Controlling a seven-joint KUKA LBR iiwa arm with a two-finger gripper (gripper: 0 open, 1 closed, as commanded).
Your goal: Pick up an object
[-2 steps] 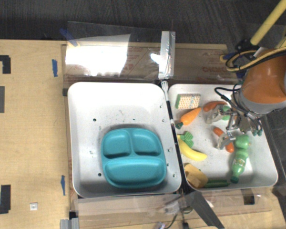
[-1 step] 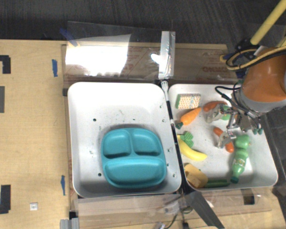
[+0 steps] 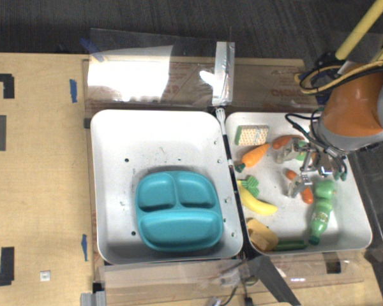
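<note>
Likeliest target: green bottle [image 3: 321, 206] in the right bin [image 3: 360, 225], lying just below the gripper [image 3: 309, 171] and touching or nearly touching it at the upper end. Long axis near upright in the camera view, cap end low at the bin's front edge, leaning slightly left toward the bottom. One arm only, reaching in from the right, orange band directly above the bottle. Cannot tell whether the fingers stand apart or together; metal parts blur into the clutter, nothing clearly between them.

Crowded close around: small orange-red pieces [image 3: 304, 193] just left of the bottle's top, another reddish item [image 3: 282, 142] above-left of the gripper. Farther left: carrot [image 3: 255, 155] lying on a slant, banana [image 3: 258, 203] below it, green leafy bit [image 3: 250, 185] between, waffle-like cracker [image 3: 252, 134] near the back wall, tan piece [image 3: 263, 234] at the front. Left bin [image 3: 115, 145] bearing a teal divided tray [image 3: 177, 210], well apart from the work.

Probable hindrance: orange-red pieces beside the bottle, liable to be nudged or caught instead.
</note>
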